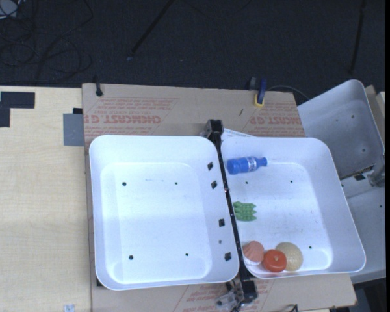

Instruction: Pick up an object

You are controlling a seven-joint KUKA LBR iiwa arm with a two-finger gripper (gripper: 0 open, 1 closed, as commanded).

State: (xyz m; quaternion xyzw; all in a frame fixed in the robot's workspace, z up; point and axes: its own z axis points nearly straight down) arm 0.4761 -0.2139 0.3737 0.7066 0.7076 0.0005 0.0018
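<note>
A small blue bottle [246, 165] lying at twelve o'clock in the right bin [338, 194] looks light, rigid, slippery; grasp across its middle; claw's state cannot be told.

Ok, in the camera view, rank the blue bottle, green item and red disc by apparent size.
1. Blue bottle, clearly largest.
2. Green item and red disc look about alike; the disc sits nearer the camera, so I won't rank them.

Grey plate [351, 129] cut by right edge.
</note>
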